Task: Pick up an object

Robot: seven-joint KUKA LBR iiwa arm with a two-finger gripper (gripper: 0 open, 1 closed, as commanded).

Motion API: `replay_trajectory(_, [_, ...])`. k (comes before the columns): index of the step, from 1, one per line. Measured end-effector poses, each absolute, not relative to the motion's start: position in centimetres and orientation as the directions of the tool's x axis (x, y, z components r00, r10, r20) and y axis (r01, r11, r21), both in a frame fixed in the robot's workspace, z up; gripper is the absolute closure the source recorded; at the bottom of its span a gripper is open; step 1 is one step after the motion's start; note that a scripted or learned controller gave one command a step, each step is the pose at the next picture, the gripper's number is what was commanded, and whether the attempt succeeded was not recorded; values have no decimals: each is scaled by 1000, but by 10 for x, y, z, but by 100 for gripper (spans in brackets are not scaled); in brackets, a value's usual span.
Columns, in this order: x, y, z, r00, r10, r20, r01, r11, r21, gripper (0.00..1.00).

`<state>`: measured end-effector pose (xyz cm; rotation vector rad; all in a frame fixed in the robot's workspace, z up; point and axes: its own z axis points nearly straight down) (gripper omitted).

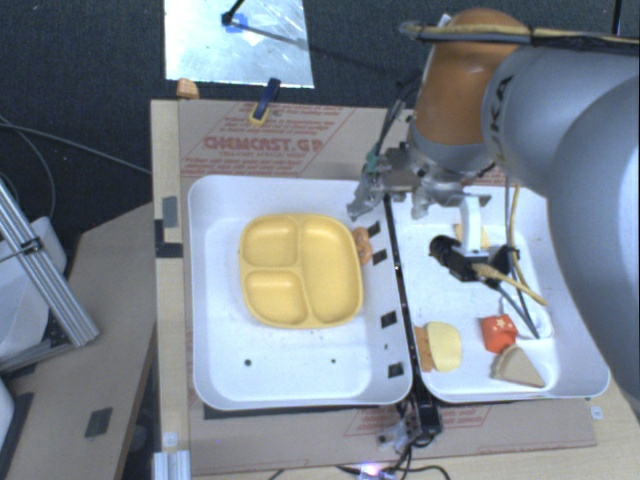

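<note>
Camera view: the pincer [392, 196] hangs at 11 o'clock of the right bin [430, 293], above the divider between the 2 white bins. Whether it is open or closed, I cannot tell. The left bin [220, 348] holds a yellow divided plate [300, 270], with a small brown piece [362, 244] at its 3 o'clock. In the right bin, a yellow disc [443, 346] lies at 7 o'clock, with an orange block [498, 333] and a tan wedge [518, 368] at 5 o'clock.

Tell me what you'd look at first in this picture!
The big yellow divided plate sits in the middle of the left bin and grabs the eye first. Next is the huge grey arm with its orange band, reaching in from the right over the right bin. Near that bin's front lie a pale yellow piece, an orange-red piece and a tan wedge.
</note>
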<state>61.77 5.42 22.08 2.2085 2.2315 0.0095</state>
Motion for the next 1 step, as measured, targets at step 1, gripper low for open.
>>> replay_trajectory(1, [619,50,228,-7,1000,1,1000,7,5,100])
